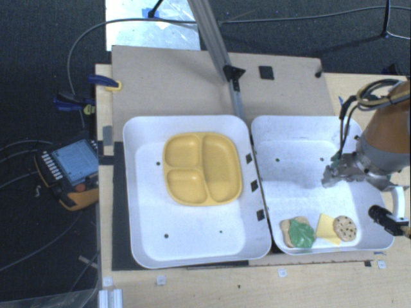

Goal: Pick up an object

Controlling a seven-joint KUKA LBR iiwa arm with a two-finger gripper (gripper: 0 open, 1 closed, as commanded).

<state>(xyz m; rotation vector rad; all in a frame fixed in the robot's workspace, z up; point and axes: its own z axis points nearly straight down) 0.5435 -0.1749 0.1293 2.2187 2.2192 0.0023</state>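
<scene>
Three small items lie in a row along the front edge of the right bin [292, 162]: a green leafy piece [300, 232], a yellow wedge [326, 228] and a round speckled cookie [345, 228]. My gripper [331, 174] hangs low over the right side of that bin, behind and above the items and apart from them. The orange-banded wrist [385, 133] rises behind it at the right edge. A yellow divided plate [202, 169] rests in the left bin [186, 233].
A slanted metal pole [215, 37] runs from the top down to the gap between the bins. A handheld controller [69, 165] and cables lie left of the bench. Clamps [103, 82] grip the board's left edge.
</scene>
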